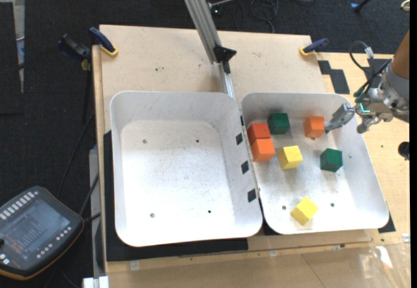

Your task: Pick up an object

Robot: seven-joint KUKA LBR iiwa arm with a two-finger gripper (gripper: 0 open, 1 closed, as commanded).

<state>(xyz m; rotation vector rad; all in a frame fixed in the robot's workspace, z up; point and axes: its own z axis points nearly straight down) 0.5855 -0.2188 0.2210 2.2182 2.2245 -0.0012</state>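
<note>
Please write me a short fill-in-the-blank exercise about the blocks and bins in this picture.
1. All the blocks lie in the ____ bin as the camera sees it.
2. The two yellow blocks are matched in number by two green blocks and ____ orange blocks.
3. The gripper is nearest to a block coloured ____.
4. The two orange blocks nearest the divide between the bins are ____ each other.

Missing words: right; three; orange; touching

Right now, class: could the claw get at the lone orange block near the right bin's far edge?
Probably yes. The claw hangs just beside the orange block, which stands apart from the other blocks, so nothing blocks the way.
</note>
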